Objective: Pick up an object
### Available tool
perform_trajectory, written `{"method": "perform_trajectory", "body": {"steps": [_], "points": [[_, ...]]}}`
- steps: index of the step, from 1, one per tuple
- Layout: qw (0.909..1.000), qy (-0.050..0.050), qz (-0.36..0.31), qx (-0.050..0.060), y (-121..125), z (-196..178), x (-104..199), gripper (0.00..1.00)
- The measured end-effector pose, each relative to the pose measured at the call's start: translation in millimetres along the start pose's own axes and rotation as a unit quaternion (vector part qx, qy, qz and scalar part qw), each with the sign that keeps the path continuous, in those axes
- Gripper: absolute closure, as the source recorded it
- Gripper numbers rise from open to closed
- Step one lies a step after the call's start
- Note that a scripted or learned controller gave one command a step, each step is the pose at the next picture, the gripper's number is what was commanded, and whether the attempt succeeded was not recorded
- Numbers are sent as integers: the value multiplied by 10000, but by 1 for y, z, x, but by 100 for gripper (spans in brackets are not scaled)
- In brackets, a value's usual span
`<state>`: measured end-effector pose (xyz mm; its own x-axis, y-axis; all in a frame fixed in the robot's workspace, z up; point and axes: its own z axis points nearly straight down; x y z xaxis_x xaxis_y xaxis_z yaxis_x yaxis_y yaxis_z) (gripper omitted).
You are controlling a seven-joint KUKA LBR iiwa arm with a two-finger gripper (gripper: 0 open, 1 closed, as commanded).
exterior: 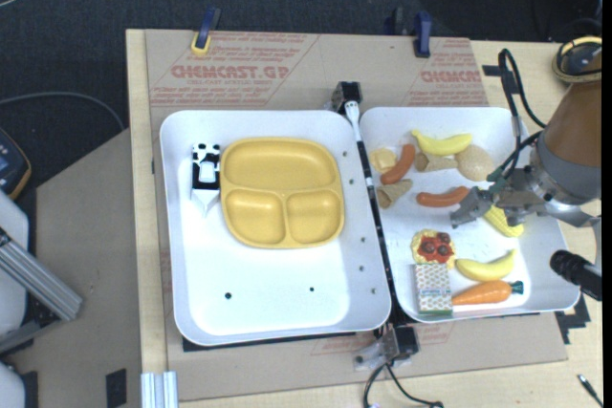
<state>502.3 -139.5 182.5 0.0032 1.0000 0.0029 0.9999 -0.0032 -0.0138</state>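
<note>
- I see my grey two-finger gripper (pixel 466 208) low over the right white bin (pixel 535 296), its fingers spread apart with nothing between them.
- A red plastic sausage (pixel 440 199) lies just at its 9 o'clock.
- I count three yellow bananas and two sausages, plus one orange carrot (pixel 486 292) at 6 o'clock.
- The left white bin (pixel 273 306) holds one yellow sectioned tray (pixel 282 190).

I am reading red "CHEMCAST GP" printed on the brown paper-covered bench board (pixel 251 67) (repeated partly at its right side).

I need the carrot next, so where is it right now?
The carrot lies at the right bin's near edge, just below a banana and right of a small carton.
</note>
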Motion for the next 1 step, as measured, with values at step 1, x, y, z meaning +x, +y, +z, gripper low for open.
{"method": "perform_trajectory", "body": {"steps": [1], "points": [[10000,-13,-16,-66,3,-6,0,0]]}}
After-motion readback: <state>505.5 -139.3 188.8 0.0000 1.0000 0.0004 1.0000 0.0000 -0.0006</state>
